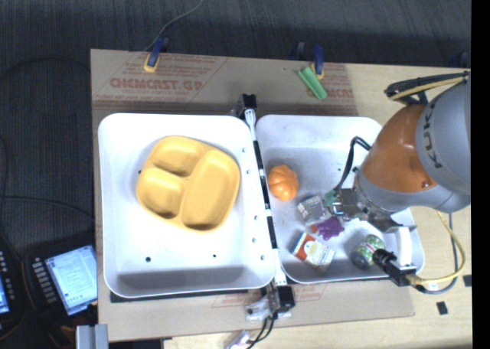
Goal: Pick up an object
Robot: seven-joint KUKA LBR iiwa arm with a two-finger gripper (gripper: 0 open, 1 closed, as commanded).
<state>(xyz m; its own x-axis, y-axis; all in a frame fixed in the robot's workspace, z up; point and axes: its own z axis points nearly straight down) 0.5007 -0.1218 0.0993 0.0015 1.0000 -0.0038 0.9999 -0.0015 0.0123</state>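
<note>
The gripper (331,210), its state hidden under the wrist, hangs in the right bin (321,129) over the purple item (331,227); descend straight, clear of the neighbouring carton (314,249).

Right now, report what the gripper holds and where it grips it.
Cannot be told: the gripper sits low among small items by the purple object.

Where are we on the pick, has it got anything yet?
Done: the arm has reached into the right bin, with the gripper low among the clutter by the purple item. In hand: nothing visibly lifted; I can't tell the state of the jaws. Left: the grasp and lift. The orange ball and the yellow tray lie untouched.
</note>
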